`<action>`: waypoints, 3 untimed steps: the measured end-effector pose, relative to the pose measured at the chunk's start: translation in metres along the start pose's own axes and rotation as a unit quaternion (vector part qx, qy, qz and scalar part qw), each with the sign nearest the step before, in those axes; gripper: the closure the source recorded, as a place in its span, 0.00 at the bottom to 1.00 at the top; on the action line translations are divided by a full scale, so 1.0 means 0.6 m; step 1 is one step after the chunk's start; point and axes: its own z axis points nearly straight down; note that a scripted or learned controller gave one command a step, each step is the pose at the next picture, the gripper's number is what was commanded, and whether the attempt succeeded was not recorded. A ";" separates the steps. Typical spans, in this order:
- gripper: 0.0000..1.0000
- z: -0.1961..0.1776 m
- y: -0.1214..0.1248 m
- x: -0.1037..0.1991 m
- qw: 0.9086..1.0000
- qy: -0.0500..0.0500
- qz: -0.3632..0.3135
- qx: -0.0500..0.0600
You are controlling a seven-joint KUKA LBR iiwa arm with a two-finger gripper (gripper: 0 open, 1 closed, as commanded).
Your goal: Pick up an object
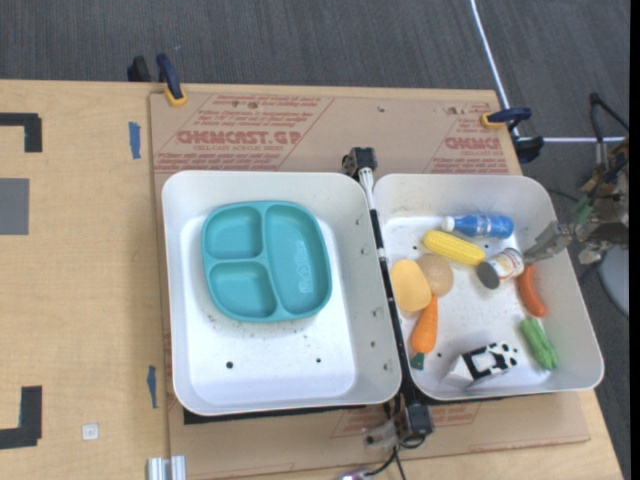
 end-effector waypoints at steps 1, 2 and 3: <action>0.00 0.238 -0.008 0.074 1.000 0.000 -0.007 -0.002; 0.00 0.238 0.080 0.148 0.991 -0.001 -0.133 -0.003; 0.00 0.238 -0.084 0.172 0.997 0.000 -0.078 -0.001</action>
